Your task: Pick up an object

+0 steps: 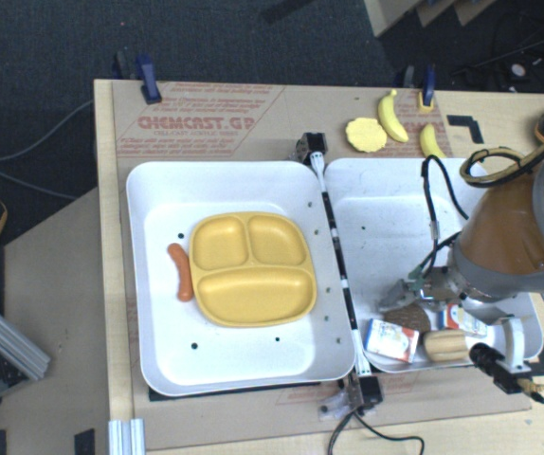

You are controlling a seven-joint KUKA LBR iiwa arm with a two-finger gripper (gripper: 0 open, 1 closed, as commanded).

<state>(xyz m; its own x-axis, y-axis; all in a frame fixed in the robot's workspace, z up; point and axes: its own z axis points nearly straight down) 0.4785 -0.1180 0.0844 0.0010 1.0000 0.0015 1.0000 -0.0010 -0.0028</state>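
1. Just left-below my claw [422,292] lies the small white carton [391,340], tilted in the right bin [376,216].
2. Beside it, under the claw's right, the tan roll [445,346] runs crosswise.
3. Claw opening: cannot tell.

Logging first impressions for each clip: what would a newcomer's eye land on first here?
The yellow divided plate in the middle of the left bin, with an orange sausage lying just off its left edge. Next, the arm bent low over the right bin, above a small carton and a bread roll at its near edge. Bananas lie on the bench behind.
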